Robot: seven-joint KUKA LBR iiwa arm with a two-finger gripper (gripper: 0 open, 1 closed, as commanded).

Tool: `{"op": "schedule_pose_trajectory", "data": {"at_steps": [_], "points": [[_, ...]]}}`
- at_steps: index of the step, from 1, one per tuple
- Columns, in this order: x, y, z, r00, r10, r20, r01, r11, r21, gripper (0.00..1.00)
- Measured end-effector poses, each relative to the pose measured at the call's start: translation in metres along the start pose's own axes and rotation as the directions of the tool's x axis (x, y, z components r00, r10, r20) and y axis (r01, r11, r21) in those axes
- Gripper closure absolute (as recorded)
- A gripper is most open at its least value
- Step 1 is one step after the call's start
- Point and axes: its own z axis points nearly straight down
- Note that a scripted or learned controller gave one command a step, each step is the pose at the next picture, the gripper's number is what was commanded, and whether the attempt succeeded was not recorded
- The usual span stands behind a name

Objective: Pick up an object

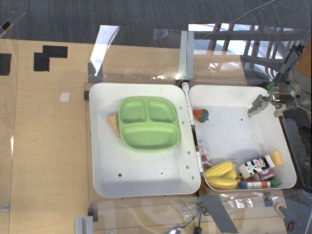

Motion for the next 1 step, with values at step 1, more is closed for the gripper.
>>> {"op": "schedule_pose_trajectory", "data": {"at_steps": [1], "points": [[0.0017, 0.1036, 0.0496, 0.984, -0.179, 0.000, 0.179, 0.984, 0.000, 0.00]]}}
